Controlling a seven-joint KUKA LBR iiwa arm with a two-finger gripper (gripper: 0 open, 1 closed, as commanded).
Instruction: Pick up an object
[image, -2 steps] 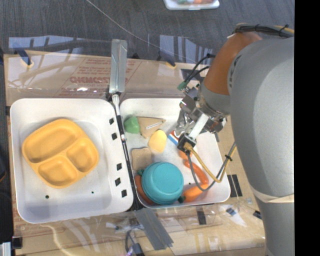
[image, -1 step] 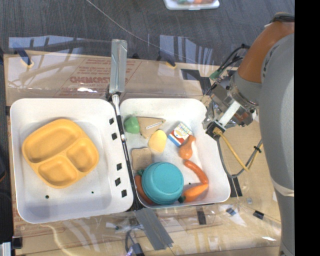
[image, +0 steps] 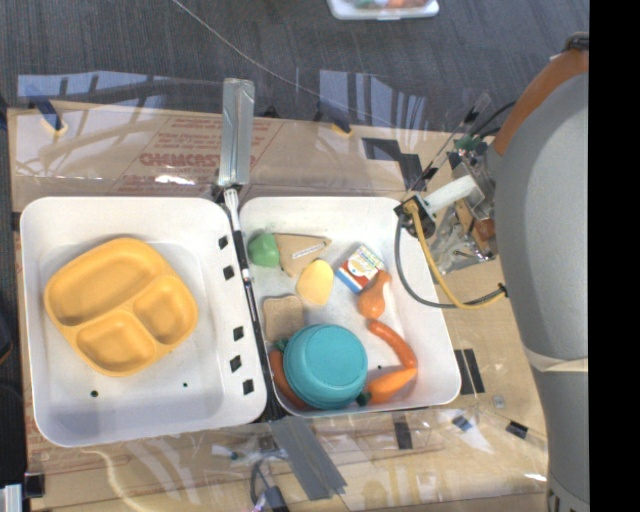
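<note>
Arm: my grey arm (image: 545, 250) fills the right side of the camera view, orange band at the top, standing over the worktop (image: 330, 150) beside the right bin.
Claw: my claw (image: 455, 235) sits among cables just outside the right bin's right wall; I cannot tell whether it is apart or together, and nothing is visibly held.
Left bin: the left bin (image: 60, 410) carries a yellow divided tray (image: 120, 305), well apart from the claw.
Right bin: the right bin (image: 435, 375) holds a crowded cluster of toy foods.
Candidate object: the yellow lemon-shaped piece (image: 316, 282) lies near the bin's middle, just beside the tan wedge (image: 300, 248) and the small printed carton (image: 360, 268).
Neighbours: a green piece (image: 264, 250) lies by the divider wall; the teal bowl (image: 325, 365) lies at the bin's near side, with orange curved pieces (image: 392, 345) touching its right.
Handling, judged: the yellow piece looks light, rigid and smooth, so probably slippery on its rounded flanks.
Where to grip, judged: across its narrower width, from above, centred.
Risk, judged: the carton and wedge crowd its sides, so a finger may land on a neighbour.
</note>
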